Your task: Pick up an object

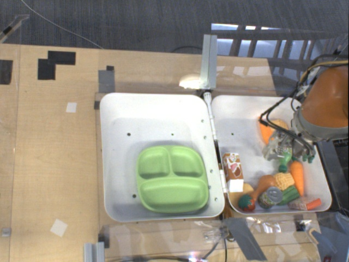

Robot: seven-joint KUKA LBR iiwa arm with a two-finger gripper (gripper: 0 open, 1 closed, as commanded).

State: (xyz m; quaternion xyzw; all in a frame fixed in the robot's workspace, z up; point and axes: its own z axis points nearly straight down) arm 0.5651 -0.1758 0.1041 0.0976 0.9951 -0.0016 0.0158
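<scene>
pincer points down into right bin above toys, grip state unclear.

green divided plate, white bins, orange carrot

the right bin holds a heap of toy food along its near and right side. a small brown and white carton lies by the bin's left wall. an orange carrot lies lengthwise near the right wall, with a yellow corn piece, a grey can and a red and green round piece crowded together beside it.
</scene>
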